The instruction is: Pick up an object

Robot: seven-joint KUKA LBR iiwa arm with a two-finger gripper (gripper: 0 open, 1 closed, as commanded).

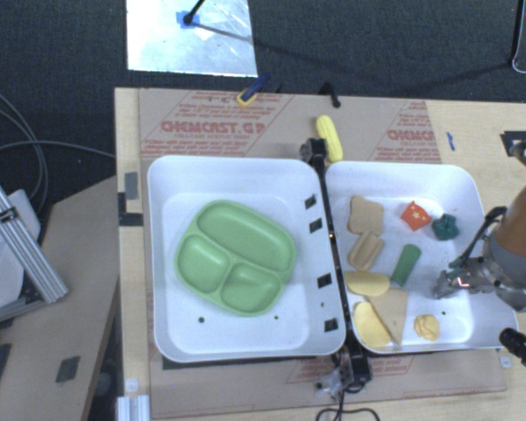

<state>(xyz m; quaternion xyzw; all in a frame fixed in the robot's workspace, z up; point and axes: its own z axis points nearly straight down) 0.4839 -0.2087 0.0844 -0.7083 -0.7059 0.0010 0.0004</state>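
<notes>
Grey gripper (453, 281) hovers low in the right bin (463, 182), near the green cylinder (405, 264), positioned for a grab; grip state unclear

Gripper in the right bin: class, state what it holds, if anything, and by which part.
Nothing shows between the fingers of the gripper; it sits above bare bin floor, apart from the green cylinder.

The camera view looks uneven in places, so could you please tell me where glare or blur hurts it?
In the camera view, the silvery sheet above the bench glares white-blue; both bins are evenly lit, though the right bin is bright enough to wash out its rim; the gripper is soft and blurred.
</notes>
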